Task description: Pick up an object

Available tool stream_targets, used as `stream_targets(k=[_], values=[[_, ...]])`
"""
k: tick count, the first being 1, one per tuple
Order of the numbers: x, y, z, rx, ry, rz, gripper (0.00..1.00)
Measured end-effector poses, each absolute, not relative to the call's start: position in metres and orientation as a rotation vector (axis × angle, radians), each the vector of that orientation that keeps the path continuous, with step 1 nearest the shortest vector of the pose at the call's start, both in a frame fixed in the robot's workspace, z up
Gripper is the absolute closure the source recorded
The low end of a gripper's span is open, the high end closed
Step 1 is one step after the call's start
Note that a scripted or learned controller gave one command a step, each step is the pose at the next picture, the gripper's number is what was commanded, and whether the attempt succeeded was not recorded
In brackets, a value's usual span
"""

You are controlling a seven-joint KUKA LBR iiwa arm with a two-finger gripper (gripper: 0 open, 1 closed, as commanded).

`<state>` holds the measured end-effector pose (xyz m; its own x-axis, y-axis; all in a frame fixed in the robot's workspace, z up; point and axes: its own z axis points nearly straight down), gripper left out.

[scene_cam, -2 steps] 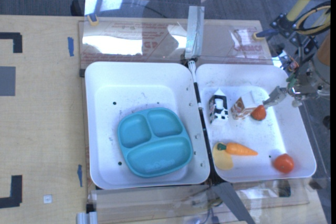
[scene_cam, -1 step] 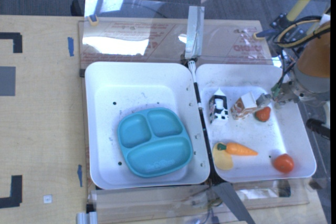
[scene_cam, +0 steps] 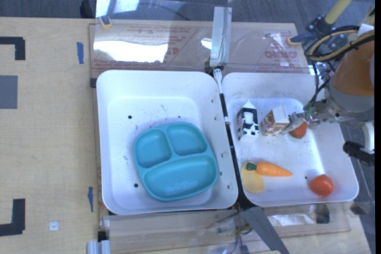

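Observation:
The right bin (scene_cam: 336,154) holds several small toys. A black-and-white cow (scene_cam: 248,122) stands near its left wall, with a small brown-and-white carton (scene_cam: 275,122) just right of it. A little red piece (scene_cam: 299,131) lies right of the carton. My gripper (scene_cam: 305,118) reaches in from the right and sits low over the bin, just above the red piece and close to the carton's right end. An orange carrot (scene_cam: 271,169) lies in the front half beside a pale yellow piece (scene_cam: 253,183). A red tomato (scene_cam: 322,185) rests in the front right corner.
The left bin (scene_cam: 119,98) carries a blue divided plate (scene_cam: 174,160). A clear plastic sheet (scene_cam: 155,38) stands behind both bins. The grey arm with its orange band (scene_cam: 357,71) and cables hangs over the right bin's far right edge.

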<state>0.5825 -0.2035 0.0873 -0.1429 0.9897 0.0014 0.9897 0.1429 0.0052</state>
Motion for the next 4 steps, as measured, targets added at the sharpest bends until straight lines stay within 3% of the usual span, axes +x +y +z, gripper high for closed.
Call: stream_targets(k=[1,2,3,4], values=[[0.606,-0.206,0.087,2.006,2.417,0.01,0.0],[0.585,-0.212,0.089,1.988,2.435,0.022,0.0],[0.55,-0.186,0.087,2.249,2.191,0.006,0.0],[0.551,-0.187,0.099,2.246,2.185,0.006,1.0]])
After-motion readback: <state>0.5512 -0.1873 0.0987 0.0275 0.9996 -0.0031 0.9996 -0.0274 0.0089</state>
